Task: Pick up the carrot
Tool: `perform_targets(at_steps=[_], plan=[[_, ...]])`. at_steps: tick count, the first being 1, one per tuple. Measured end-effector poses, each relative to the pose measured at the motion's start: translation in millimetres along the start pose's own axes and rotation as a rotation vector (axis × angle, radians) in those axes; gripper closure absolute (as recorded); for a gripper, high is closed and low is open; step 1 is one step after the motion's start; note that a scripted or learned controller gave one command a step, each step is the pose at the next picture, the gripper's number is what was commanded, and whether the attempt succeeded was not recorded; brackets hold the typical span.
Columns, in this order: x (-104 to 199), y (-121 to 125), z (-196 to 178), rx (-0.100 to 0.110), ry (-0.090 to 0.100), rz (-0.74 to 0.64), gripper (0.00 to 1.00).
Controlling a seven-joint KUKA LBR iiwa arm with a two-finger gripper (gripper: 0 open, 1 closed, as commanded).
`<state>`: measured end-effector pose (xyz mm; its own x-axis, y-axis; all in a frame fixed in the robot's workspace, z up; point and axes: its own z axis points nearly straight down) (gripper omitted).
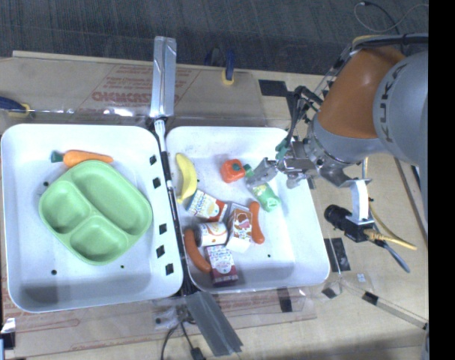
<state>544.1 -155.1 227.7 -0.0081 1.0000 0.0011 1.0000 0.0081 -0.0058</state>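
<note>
- Your carrot (87, 157) lies in the left bin (17, 223), touching the green tray's (96, 210) upper rim.
- That contact risks a finger catching the tray.
- The gripper (266, 171) hangs over the right bin (306, 238) beside the orange toy (232, 170); I can't tell its state.

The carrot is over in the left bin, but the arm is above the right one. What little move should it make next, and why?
Probably a sweep leftward across the divider. The carrot lies at the far edge of the left bin, just beyond the green plate, while the gripper hangs over the right bin near a green bottle, holding nothing that I can see.
</note>
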Motion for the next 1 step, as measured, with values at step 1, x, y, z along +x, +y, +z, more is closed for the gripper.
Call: perform_targets(at_steps=[1], plan=[[-33.4,30.6,136.3,-0.003,-0.001,-0.155,0.0]])
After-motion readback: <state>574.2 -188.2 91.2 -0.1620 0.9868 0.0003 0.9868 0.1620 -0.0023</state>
